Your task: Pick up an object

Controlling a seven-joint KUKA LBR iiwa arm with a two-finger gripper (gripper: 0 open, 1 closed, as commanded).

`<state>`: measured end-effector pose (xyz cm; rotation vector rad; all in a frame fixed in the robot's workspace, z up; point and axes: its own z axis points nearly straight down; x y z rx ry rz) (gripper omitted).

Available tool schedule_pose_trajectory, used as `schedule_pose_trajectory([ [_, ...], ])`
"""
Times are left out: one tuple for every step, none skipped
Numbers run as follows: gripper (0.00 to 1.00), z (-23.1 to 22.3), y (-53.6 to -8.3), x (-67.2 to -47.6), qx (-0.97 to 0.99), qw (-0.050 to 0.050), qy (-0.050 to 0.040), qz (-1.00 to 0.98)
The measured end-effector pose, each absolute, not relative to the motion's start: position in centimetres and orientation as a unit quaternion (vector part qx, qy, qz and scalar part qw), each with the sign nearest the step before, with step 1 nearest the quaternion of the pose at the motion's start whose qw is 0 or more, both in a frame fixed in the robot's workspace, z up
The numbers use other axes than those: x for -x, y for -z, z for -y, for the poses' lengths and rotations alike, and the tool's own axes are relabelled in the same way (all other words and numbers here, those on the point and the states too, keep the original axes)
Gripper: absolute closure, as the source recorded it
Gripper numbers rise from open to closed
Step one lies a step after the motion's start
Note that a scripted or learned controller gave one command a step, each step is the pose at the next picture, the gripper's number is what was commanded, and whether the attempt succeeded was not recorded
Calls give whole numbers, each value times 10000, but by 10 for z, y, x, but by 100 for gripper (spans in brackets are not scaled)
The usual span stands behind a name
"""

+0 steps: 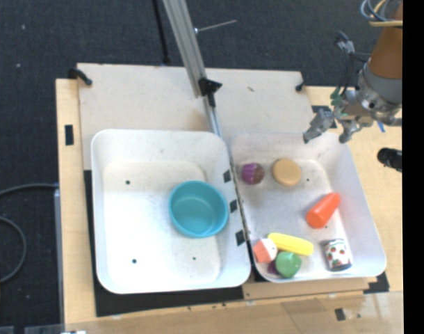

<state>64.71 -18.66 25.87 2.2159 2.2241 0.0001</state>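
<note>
The gripper point(331, 130) hangs over the far right corner of the right bin point(361, 193), its two fingers spread apart with nothing between them. Above it the arm's orange band point(388, 53) shows at the right side of the view.

Every object that could be picked lies in the right bin, well apart from the gripper. A small purple ball point(251, 173) sits near the bin's left wall, and a tan round piece point(287, 172) lies just beside it. An orange cone-like piece point(323, 209) rests tilted toward the right wall. Along the near edge a yellow banana-shaped piece point(290, 244) lies across, touching a green round piece point(288, 264) below it and a small pink and white block point(265, 250) to its left. A little can point(336, 254) stands in the near right corner (its label shows red and dark marks, but the writing is too small to read).

The left bin point(128, 158) holds a blue bowl point(198, 209), upright, near the wall shared with the right bin. A metal post point(188, 47) rises slantwise behind the two bins.
</note>
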Motion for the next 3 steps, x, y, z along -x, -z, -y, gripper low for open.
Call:
schedule_pose_trajectory([
  [0, 187, -259, -647, -7057, 13, 6, -7085],
  [0, 181, -212, -648, -7058, -2, 20, -7084],
  [0, 184, -149, -647, -7071, -9, 26, -7071],
])
